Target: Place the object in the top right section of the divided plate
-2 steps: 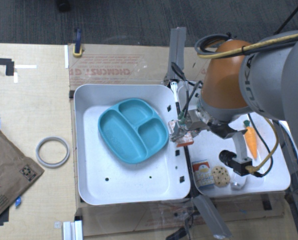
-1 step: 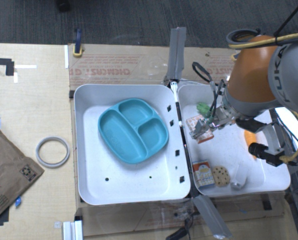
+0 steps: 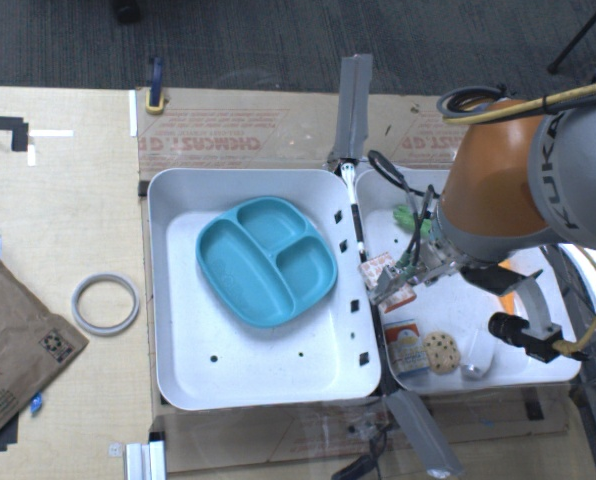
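Two bins, one gripper [image 3: 390,286] low in the right one — whether it grips anything I cannot tell. Small packets [image 3: 378,268] lie right at it, so the pick seems underway; next, lift and carry leftward to the blue divided plate [image 3: 266,261].

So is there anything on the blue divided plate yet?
No, all three sections of the blue divided plate in the left bin are bare.

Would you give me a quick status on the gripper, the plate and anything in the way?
Gripper low over right bin, by a small packet; grip unclear. Divided plate in left bin, sections bare. Bin walls between gripper and plate.
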Robot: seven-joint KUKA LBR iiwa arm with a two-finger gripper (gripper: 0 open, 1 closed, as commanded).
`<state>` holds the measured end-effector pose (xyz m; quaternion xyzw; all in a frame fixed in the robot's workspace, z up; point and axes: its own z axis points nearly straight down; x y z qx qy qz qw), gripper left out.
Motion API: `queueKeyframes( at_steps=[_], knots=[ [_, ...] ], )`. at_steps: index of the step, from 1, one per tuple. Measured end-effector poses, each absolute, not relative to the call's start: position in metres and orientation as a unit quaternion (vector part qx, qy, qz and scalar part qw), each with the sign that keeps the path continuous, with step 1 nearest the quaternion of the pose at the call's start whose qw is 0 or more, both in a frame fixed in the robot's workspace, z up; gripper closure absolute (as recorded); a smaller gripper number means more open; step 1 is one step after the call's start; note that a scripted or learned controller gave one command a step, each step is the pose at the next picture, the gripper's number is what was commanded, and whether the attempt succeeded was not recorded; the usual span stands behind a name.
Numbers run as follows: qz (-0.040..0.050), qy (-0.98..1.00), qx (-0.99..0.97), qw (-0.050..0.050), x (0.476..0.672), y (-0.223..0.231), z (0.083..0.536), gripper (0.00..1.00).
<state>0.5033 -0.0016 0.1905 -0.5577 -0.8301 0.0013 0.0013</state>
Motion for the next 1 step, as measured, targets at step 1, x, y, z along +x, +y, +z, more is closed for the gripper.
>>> queueKeyframes(
  at_steps=[1],
  knots=[
    [0.0011,-0.83,-0.558,0.001,0.4774,-0.0147,0.1908,1.0]
  ],
)
